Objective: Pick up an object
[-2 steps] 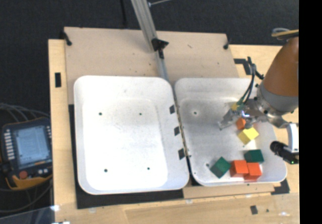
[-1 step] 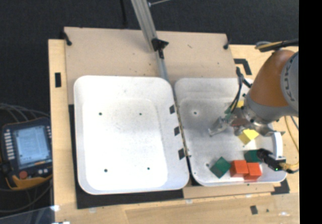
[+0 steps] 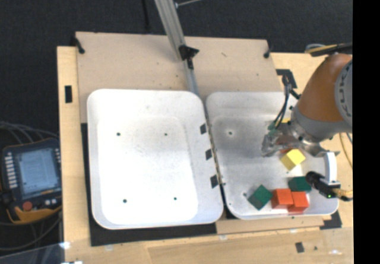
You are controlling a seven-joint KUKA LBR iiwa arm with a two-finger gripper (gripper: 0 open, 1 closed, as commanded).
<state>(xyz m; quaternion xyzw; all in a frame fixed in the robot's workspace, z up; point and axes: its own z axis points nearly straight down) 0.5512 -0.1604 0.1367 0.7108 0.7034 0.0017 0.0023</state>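
While the grey arm point(image 3: 323, 99) with its orange band reaches in from the right, the claw point(image 3: 274, 143) sits low over the right bin point(image 3: 237, 120), about mid-height on that bin's right half. Whether the claw is apart or together I cannot tell; the wrist body covers most of it and nothing shows clearly between its tips.

Just right of and slightly below the claw lies a yellow block point(image 3: 292, 159), tilted like a diamond, close to the claw but contact is not readable.

Along the near edge of the right bin sits a cluster: a green block point(image 3: 259, 197) tilted, an orange-red block point(image 3: 283, 197) just right of it, and a second orange-red block point(image 3: 300, 200) touching the first. A darker green block point(image 3: 300, 184) lies just above the orange pair, partly behind a white and black fitting on the arm point(image 3: 325, 177).

Left bin point(image 3: 148, 156) stands side by side with the right one, the rims meeting in the middle with small black clips.

Both bins rest on the wooden desk point(image 3: 68, 156). A slanted metal rail point(image 3: 169, 13) runs from the top down to the gap between the bins. A teach pendant point(image 3: 32, 177) with a lit screen sits off the desk's left edge.
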